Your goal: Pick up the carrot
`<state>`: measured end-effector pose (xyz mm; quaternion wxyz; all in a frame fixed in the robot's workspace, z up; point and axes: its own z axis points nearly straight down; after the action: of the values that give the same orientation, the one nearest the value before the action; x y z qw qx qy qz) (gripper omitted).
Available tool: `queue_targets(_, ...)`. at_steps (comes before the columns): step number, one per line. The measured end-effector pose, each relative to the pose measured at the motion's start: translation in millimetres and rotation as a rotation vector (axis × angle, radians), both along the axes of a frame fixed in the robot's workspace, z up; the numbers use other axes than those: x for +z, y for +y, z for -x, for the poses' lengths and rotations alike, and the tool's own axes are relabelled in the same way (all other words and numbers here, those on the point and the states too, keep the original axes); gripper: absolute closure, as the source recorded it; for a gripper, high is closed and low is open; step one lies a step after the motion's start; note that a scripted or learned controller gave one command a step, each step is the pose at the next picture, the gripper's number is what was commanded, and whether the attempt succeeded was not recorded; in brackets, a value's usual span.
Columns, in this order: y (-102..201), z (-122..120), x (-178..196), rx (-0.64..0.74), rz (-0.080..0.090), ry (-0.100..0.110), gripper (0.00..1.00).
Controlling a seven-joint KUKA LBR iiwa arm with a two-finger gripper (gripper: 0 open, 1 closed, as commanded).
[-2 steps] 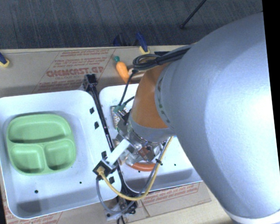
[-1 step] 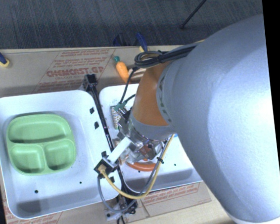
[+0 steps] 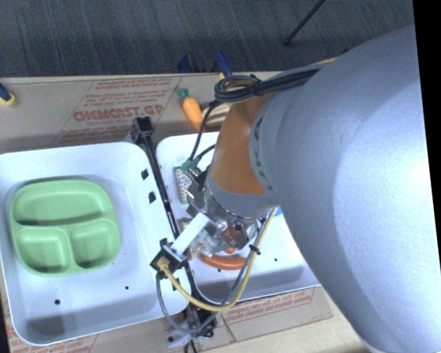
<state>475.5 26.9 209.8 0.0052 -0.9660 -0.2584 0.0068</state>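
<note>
The carrot (image 3: 191, 111) lies on the desk (image 3: 103, 106), just behind the right bin (image 3: 172, 149). The jaws (image 3: 226, 245) hang low inside that bin, over an orange thing (image 3: 223, 262). I cannot tell how they stand. The reaching step looks off target; next, the arm should lift and move back to the carrot.

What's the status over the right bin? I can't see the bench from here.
End effector low in right white bin, fingers unreadable. Small orange carrot with green top outside, on cardboard behind bins. Orange curved piece under end effector. Grey arm covers most of bin.
</note>
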Motion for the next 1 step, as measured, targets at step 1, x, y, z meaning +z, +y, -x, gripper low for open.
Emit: queue_targets(1, 0.7, -0.2, 9.6, 0.008, -0.002, 0.004, 1.0)
